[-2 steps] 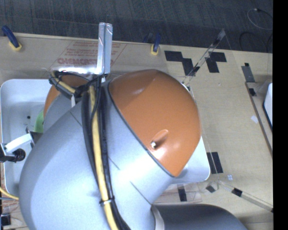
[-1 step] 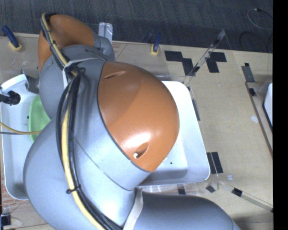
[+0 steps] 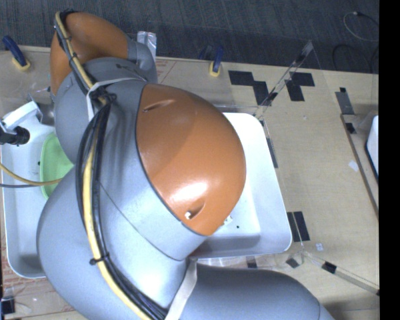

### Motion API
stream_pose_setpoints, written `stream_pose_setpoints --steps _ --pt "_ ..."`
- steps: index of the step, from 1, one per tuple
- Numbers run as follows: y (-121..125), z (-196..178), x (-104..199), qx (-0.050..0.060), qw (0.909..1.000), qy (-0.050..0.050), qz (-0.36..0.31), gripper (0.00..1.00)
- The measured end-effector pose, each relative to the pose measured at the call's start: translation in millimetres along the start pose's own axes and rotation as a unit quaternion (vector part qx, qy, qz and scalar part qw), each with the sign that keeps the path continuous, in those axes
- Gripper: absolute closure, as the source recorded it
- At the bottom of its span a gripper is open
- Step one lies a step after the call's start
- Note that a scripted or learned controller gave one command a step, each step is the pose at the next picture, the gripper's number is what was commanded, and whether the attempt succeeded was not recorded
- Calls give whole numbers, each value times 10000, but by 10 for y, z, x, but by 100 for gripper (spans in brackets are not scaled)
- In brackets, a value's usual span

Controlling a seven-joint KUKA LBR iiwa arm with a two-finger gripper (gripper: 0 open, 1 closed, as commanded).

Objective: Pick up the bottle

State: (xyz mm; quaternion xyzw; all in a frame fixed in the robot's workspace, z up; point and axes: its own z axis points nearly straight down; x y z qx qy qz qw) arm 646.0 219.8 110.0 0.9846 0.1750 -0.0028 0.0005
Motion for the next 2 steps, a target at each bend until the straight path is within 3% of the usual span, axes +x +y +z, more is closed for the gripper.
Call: stream_pose_setpoints --steps 1,2 --pt "-7 -2155 -41 4 9977 -8 -675 0" --pt "-173 -301 -690 13 9965 -39 -836 0"
